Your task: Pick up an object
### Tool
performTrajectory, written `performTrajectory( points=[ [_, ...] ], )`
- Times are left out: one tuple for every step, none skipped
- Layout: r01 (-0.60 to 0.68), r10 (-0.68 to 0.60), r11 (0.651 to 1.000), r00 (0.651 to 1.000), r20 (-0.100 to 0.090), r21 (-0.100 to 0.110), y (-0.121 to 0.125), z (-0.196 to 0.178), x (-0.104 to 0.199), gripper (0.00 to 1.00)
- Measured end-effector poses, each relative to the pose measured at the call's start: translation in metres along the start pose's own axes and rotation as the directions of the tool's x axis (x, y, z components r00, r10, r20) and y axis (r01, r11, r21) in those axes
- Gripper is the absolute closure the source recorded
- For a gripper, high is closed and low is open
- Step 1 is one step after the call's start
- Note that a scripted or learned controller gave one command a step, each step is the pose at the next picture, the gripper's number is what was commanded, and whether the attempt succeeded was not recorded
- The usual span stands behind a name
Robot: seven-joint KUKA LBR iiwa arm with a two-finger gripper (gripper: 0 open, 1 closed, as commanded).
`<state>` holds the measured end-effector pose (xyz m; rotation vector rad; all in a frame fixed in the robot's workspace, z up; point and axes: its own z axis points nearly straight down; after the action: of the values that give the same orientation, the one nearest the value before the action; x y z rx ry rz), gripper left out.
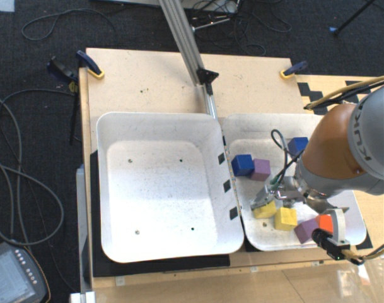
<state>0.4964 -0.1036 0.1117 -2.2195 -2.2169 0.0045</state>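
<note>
**Ana:** Where is the claw [266,201]?

**Ben:** Low over the right bin [262,134], at the end of the grey arm [333,153] that reaches in from the right. It hangs near the bin's front half.

**Ana:** Open or closed?

**Ben:** I cannot tell. The metal tip is small, and seen from above it blurs into what lies beneath it.

**Ana:** What lies beneath it?

**Ben:** A yellow block [264,211], right at the claw's tip and touching it or nearly so. It is plain bright yellow with flat faces, and it sits tilted rather than square to the bin. Its upper edge is hidden by the claw. I cannot see that it is gripped.

**Ana:** Anything close by?

**Ben:** A yellow cube [286,219] of the same colour sits just to the right of the claw and a little nearer the front, beside the block. Further right and forward lies a purple block [305,230], partly under the arm.

**Ana:** And behind the claw?

**Ben:** Toward the back and slightly left, a blue cube [243,165] and a pale purple cube [261,168] stand side by side, touching. Back and to the right, another blue cube [297,146] peeks out beside the arm.

**Ana:** The left bin [157,182]?

**Ben:** Well to the claw's left, white, speckled with dark marks.
</note>
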Motion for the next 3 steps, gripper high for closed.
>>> performTrajectory(
  points=[
    [0.0, 0.0, 1.0, 1.0, 0.0, -0.006, 0.001, 0.015, 0.0, 0.0],
    [0.0, 0.0, 1.0, 1.0, 0.0, -0.008, 0.002, 0.005, 0.0, 1.0],
    [0.004, -0.004, 1.0, 1.0, 0.003, -0.012, 0.006, -0.058, -0.002, 1.0]
  ],
)
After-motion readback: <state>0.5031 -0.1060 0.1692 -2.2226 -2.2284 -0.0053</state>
